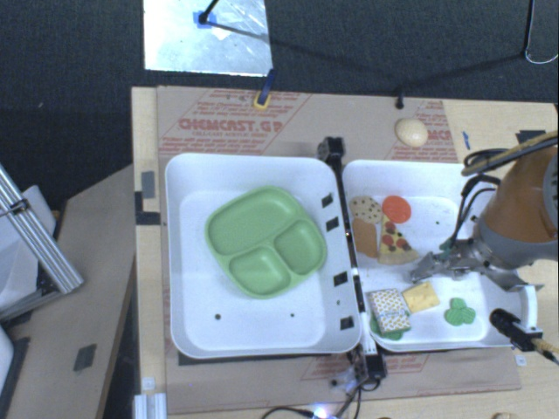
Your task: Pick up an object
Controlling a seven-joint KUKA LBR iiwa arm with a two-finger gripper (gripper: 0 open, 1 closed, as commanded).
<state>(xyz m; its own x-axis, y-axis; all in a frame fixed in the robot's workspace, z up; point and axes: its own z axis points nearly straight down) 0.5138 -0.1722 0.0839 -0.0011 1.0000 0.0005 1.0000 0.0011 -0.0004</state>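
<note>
On the tabletop (218, 112), covered by a printed cardboard sheet, two shallow white bins are seen side by side. The left white bin (188, 321) holds a pale green plastic plate with three compartments (265, 242), lying flat near the bin's middle, turned at a slight angle.

The right white bin (437, 343) holds several small toy food pieces. A tan cookie with dark chips (366, 209) lies toward the far left of this bin, with a round red-orange disc (396, 209) just beside it on the right. A wedge-shaped pizza slice with coloured toppings (388, 243) lies just nearer than these two. At the near edge, a patterned square piece with a green border (389, 310) rests close to the divider, a yellow block like a cheese piece (421, 298) lies just to its right, and a small green leafy piece (459, 312) lies further right, apart from the yellow block.

The grey arm with orange band (524, 208) is seen entering from the right, over the right bin. Its end effector (430, 267) is positioned low above the bin floor, between the pizza slice and the yellow block, just far of the yellow block. Whether it is open or closed cannot be told; no object is seen gripped.

Beyond the bins, a beige egg-shaped object (411, 132) rests on the cardboard.
</note>
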